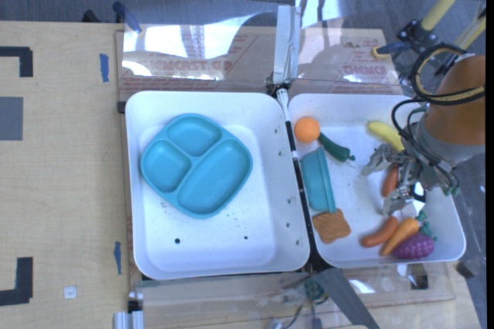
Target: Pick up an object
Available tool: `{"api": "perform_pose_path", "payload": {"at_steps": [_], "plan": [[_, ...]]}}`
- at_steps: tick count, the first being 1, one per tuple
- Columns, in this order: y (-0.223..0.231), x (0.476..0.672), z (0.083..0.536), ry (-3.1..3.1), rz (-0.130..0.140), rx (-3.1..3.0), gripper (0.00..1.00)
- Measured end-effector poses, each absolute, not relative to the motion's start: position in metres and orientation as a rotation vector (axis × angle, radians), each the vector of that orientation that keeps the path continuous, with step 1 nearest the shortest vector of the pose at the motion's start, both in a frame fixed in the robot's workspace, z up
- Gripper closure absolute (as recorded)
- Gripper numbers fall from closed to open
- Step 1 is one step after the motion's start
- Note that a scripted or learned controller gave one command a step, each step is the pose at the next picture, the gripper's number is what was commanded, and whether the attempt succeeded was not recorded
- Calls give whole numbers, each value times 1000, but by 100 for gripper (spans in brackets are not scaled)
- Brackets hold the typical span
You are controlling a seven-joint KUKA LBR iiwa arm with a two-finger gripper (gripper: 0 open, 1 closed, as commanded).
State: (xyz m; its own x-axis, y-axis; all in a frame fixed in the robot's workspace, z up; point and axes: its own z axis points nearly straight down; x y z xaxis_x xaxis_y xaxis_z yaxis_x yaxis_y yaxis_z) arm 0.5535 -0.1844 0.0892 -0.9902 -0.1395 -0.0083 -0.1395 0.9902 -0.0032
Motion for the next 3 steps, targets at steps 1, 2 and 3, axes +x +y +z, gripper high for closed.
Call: {"api": "perform_pose_path", "payload": {"at_steps": [1, 2, 3], "plan": [[-183, 559, 103, 3108, -10, -219, 100], [-183, 558, 102, 3110, -9, -219, 0], [-183, 561, 114, 3101, -13, -217, 100]]}}
